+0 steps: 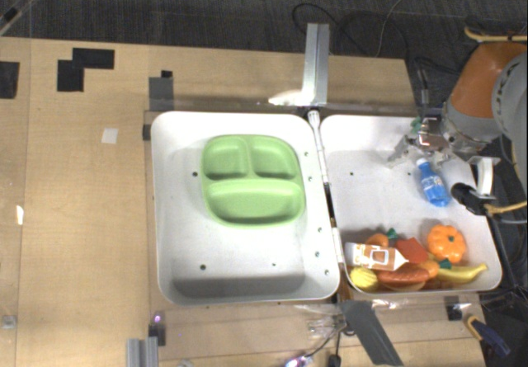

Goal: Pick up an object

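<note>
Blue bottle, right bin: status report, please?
Gripper above right bin's far edge. Blue bottle lying just below it, not held. Toy food heaped near corner, clear.

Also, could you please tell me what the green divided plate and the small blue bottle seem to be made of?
Green divided plate: likely molded plastic, matte, with uniform colour and soft rounded compartment edges. Small blue bottle: probably plastic, slightly glossy, with a pale highlight; too small to be sure.
</note>
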Available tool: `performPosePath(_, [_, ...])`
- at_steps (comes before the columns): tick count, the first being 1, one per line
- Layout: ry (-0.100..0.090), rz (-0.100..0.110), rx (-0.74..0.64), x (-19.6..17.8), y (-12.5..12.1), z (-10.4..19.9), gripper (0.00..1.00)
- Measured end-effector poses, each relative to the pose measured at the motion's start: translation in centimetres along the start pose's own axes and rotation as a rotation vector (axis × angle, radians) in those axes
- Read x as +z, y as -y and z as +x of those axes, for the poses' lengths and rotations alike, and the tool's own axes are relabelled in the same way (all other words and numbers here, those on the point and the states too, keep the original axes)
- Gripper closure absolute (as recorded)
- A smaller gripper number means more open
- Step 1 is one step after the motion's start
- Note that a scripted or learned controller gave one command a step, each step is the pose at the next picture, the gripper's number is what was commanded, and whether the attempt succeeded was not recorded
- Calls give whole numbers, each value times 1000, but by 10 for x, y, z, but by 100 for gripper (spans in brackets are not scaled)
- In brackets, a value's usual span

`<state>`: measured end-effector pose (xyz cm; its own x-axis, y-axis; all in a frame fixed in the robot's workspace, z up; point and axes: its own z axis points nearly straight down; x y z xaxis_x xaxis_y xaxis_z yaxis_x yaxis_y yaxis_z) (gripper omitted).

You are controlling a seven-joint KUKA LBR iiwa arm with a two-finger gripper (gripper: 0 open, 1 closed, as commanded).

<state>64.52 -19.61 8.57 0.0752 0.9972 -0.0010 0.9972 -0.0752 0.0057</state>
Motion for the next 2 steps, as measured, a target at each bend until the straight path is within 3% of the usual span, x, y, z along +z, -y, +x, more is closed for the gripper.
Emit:
performPosePath(1, [-3, -4, 76, -3, 28, 59, 0])
performPosePath(2, [1, -4, -108, -4, 41, 11, 0])
